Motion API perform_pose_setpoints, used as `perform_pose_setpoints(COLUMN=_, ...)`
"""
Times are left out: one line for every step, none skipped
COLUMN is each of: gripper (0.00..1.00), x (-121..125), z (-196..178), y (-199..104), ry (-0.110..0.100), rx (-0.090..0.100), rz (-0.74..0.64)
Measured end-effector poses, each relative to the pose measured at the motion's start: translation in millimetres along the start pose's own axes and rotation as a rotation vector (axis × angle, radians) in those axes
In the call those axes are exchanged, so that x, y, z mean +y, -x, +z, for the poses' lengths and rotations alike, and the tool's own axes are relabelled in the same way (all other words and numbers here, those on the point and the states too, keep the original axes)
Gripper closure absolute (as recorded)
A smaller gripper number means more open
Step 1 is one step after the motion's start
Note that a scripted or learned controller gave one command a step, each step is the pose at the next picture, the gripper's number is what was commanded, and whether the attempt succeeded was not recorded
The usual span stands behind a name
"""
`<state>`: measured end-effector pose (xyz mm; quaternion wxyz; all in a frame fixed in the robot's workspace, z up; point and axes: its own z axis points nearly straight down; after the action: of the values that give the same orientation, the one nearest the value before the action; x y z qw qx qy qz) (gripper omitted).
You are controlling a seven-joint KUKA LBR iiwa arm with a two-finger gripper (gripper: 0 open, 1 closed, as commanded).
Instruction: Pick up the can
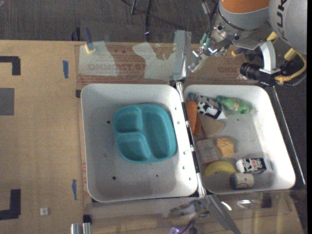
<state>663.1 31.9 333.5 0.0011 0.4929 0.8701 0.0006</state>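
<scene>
Camera view: closest up, can [242,180] lying on its side at the near edge of the right bin [282,130], touching a yellow lemon-ish thing [219,169], small milk carton [251,165] just behind. Gripper [208,47] way off past the bin's far rim; can't tell whether it's open or closed. Risky bit, probably: rolling away on contact, or grabbing the carton or lemon instead, everything packed so tight. Bin wall right there too, so maybe a finger clipping it.

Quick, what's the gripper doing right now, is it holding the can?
Gripper: above the bins' far edge, nothing between its fingers; whether open or shut cannot be told. Can lies in the right bin.
</scene>
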Motion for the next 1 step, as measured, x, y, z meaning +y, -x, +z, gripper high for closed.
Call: perform_pose_setpoints(gripper=1.00, x=-24.4, z=-103.8, y=49.4, ry=0.004, rx=-0.004, rz=-0.181)
